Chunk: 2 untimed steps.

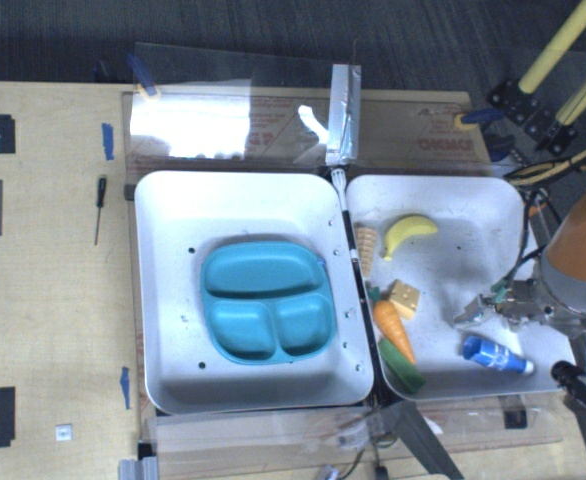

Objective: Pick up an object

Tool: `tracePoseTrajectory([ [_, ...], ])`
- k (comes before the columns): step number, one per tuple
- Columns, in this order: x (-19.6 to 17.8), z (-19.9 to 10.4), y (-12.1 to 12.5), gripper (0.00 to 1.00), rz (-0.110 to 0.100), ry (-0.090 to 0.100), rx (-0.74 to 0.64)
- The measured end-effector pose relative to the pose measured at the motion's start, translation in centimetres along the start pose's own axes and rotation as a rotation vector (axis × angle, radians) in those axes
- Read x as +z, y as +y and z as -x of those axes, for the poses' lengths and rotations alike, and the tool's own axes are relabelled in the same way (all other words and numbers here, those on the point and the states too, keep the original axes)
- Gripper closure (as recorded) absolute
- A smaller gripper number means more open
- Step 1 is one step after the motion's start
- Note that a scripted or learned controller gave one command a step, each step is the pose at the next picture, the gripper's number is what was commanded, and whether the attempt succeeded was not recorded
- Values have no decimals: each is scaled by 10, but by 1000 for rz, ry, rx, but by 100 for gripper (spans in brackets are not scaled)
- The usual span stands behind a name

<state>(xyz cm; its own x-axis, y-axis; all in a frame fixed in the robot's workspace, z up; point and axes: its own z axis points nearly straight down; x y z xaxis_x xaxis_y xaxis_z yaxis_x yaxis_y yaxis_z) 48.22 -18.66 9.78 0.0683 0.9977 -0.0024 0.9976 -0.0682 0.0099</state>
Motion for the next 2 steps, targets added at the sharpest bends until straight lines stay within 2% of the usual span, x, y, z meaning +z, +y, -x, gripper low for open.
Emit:
tracePoseTrajectory([
  [1, -10, -31, 59, 0, -7, 3, -186],
  [2, -10, 24, 53, 0, -9, 16, -9],
])
